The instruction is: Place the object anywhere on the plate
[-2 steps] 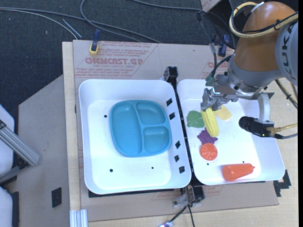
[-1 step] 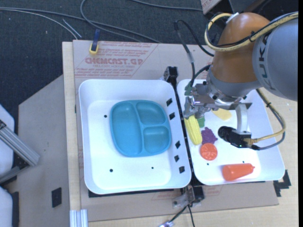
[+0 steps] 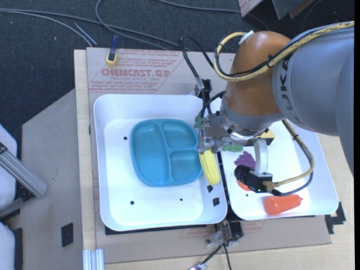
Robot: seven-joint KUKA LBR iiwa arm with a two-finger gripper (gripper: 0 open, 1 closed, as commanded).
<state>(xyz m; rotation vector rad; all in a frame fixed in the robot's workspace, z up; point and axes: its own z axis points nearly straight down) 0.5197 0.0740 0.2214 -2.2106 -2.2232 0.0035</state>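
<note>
Wrist looms nearest; beneath it our hand, grip state we cannot tell. Corn hangs lengthwise just right of plate.

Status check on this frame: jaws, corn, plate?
Gripper over the bins' divider, corn hanging from the jaws. Blue plate just beside it, bare. Path unobstructed.

One fixed cam, mounted above the surface, looking down at a slant. Mid distance: both white bins fit in frame, left bin fully visible, right bin partly covered by the arm coming in from frame right. Dark floor w/ cables along top.
</note>
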